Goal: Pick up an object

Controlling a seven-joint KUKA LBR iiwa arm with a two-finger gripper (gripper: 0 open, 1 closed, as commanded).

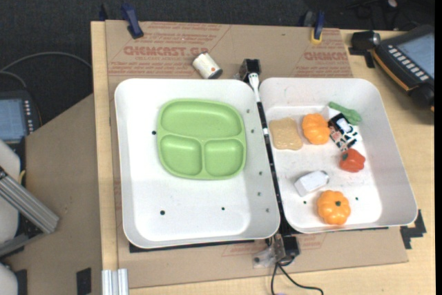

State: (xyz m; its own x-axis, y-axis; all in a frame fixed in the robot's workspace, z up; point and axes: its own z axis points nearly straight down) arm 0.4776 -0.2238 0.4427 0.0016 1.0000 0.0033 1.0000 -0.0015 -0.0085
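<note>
Looking down on two white bins side by side: the left bin (138,204) holds a green divided plate (202,139) near its far edge. The right bin (387,197) holds a tan slice (285,134), two orange pumpkins (315,128) (333,207), a red piece (352,160), a grey block (311,182) and a black-and-white toy (343,131).

The arm's look — indiscernible
</note>
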